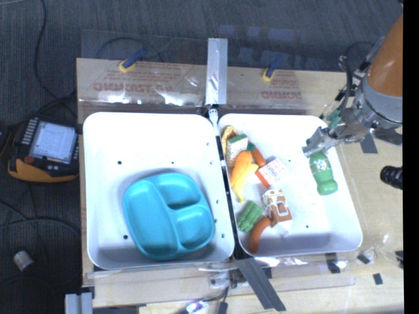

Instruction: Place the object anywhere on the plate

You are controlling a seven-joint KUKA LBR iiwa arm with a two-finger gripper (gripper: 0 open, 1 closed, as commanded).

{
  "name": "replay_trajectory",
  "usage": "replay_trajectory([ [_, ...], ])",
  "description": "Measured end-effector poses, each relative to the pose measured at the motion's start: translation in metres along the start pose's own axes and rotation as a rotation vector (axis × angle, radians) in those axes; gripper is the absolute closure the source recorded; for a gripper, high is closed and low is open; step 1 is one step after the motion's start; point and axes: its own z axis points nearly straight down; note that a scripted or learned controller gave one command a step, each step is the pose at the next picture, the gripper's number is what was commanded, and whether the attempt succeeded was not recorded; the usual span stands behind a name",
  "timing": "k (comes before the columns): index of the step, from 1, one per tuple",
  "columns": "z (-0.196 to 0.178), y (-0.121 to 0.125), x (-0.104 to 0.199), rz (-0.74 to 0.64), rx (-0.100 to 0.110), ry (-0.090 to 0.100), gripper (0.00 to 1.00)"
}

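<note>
Off the bench at nine o'clock sits a small handheld device with a lit screen (pixel 51 144) on the dark carpet. Next comes the left shallow white plastic bin (pixel 105 136), and in its lower half, toward six o'clock, lies the turquoise plastic plate with three compartments (pixel 169 213). Nothing rests on that plate, so the task's main step is not done.

Across the divider, the right shallow white plastic bin (pixel 340 231) holds a heap of toy food along its nine o'clock wall: a yellow banana-shaped piece (pixel 239 172), a small red-and-white carton (pixel 272 171), a little brown-and-white box (pixel 277 203), a green leafy piece (pixel 248 215) and a reddish sausage-shaped piece (pixel 258 231). Apart from them, toward three o'clock, lies a green plastic toy bottle with a white label (pixel 323 172), its neck pointing to twelve.

At the bottle's upper end hovers the grey two-finger gripper (pixel 325 136), reaching in from two o'clock under the orange-banded arm. I cannot tell how far it is open, nor whether it has the bottle; the bottle looks to lie on the bin floor. As I judge it, the bottle is the chosen object, and the pick, the carry toward nine o'clock and the release all remain.
</note>
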Motion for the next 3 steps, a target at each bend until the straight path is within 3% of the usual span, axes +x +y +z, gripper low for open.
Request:
replay_trajectory([
  [1,0.05,0.028,0.064,-0.047,0.002,0.003,1.0],
  [2,0.056,0.071,0.043,-0.177,0.001,0.001,1.0],
  [3,0.143,0.075,0.137,-0.214,0.003,0.004,1.0],
])
